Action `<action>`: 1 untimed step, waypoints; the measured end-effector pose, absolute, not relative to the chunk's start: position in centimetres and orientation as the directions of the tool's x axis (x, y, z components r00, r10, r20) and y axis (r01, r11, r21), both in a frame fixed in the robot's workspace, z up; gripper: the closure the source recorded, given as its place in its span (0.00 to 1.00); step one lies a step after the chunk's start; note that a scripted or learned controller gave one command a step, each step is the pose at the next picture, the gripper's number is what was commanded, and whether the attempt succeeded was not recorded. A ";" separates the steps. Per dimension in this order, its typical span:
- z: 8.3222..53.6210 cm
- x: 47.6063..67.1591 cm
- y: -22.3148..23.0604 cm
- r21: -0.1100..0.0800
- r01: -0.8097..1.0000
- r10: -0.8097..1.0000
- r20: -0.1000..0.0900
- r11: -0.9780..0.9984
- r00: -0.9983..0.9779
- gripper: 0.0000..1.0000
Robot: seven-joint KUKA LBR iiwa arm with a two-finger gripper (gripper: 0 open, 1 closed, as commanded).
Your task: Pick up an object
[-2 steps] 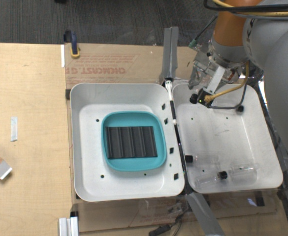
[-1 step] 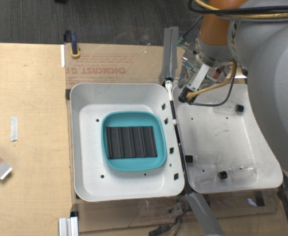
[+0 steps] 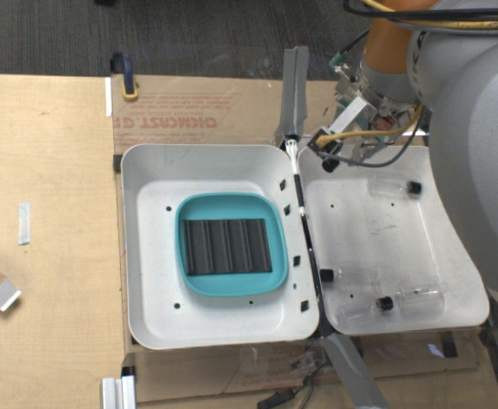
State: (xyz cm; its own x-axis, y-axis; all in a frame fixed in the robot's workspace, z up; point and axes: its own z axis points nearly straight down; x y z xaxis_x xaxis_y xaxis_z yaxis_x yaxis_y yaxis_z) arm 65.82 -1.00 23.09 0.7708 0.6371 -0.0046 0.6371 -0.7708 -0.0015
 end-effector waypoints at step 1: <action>23.7 65.1 -1.0 -0.001 0.290 0.290 -0.003 -0.957 0.957 1.00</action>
